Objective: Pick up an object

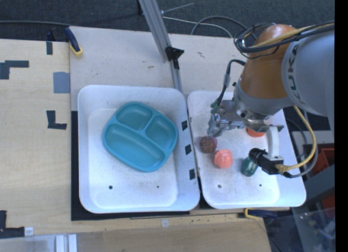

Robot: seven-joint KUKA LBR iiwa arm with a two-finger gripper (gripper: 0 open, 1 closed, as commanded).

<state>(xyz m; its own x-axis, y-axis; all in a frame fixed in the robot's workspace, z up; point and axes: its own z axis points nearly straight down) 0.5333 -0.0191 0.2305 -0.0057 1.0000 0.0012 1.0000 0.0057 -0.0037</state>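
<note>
three round items, no long axis: brown ball, pink ball, gripper above.

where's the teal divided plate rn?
The teal divided plastic plate lies flat in the left white bin, near its middle, across the divider from the small brown ball.

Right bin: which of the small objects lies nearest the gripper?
The dark brownish ball, just below the gripper. The pink-orange ball and the green object lie farther off.

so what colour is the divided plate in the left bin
Teal blue, seen clearly in the camera view.
</note>
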